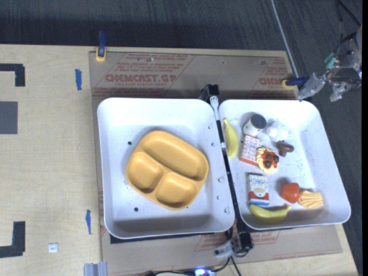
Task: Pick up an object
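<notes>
Nearest me in the right bin (330,171) lies a banana (270,212), with a small carton (259,188), a red piece (291,192) and fries (311,199) just behind it, any of them fair game for picking. Left of that bin, the other bin (112,154) holds a yellow divided tray (167,168), likely kept apart as a drop spot. Beyond the right bin's far corner hangs the claw (340,73), too blurred to tell apart or together.
</notes>
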